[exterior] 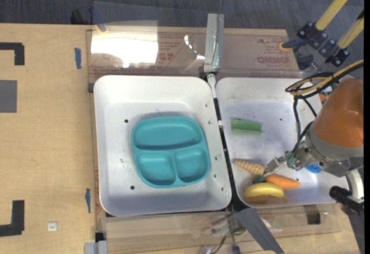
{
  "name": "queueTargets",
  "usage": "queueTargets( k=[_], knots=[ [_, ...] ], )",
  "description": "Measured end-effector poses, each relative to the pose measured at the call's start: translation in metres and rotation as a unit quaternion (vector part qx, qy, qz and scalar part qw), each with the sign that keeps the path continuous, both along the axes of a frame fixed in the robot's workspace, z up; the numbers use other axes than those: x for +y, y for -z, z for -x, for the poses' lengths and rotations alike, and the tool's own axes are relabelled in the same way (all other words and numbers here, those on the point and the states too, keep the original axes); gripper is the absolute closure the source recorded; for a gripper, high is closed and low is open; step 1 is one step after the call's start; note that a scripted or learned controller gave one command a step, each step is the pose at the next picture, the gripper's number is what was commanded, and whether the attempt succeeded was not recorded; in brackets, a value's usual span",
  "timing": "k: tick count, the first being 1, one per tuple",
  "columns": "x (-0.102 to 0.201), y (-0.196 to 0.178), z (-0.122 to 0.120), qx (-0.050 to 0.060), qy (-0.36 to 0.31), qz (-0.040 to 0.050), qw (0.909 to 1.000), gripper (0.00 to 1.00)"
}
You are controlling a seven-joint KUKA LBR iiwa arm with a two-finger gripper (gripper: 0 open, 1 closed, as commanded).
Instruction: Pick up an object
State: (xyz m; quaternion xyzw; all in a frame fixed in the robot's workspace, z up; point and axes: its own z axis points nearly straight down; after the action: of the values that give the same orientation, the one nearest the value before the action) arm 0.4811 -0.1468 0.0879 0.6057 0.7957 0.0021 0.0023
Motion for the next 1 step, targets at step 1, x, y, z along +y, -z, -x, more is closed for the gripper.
queueTargets(
  k=[1],
  knots=[
    [-0.0009, -0.0113, -0.0023, -0.004, 0.002, 0.0010, 1.0000, 1.00]
  ],
)
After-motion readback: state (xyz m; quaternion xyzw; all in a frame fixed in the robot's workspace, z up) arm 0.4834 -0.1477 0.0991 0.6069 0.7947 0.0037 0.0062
